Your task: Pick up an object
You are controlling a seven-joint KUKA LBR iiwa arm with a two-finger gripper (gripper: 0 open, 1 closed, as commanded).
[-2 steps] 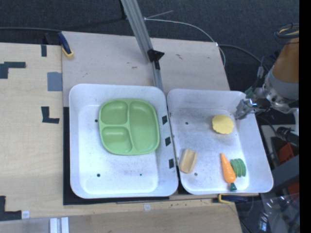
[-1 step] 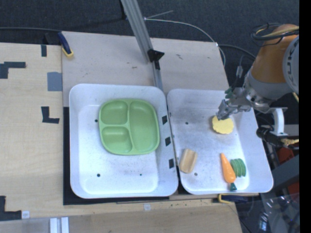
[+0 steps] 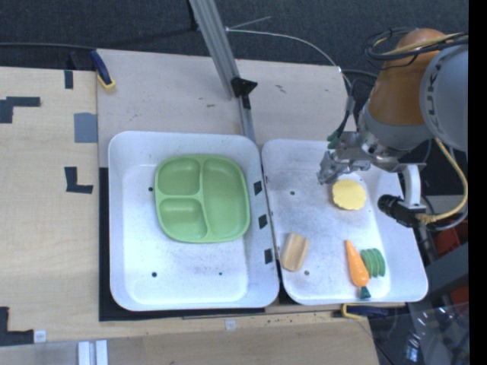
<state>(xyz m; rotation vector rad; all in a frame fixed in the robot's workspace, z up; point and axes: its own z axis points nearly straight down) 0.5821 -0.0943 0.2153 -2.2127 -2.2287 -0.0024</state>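
In the right bin (image 3: 304,166) lie a round yellow piece (image 3: 349,195), a tan bread-like piece (image 3: 294,251), an orange carrot (image 3: 356,262) and a small green ribbed piece (image 3: 374,261). My gripper (image 3: 337,167) hangs over the upper middle of that bin, just above and left of the yellow piece. I see nothing held in it. The left bin (image 3: 125,204) holds a green divided plate (image 3: 202,198).
A grey metal post (image 3: 217,36) slants down from the top to the seam between the bins. The carrot and green piece lie close together near the right bin's front right corner. Bare wooden bench (image 3: 46,204) lies left of the bins.
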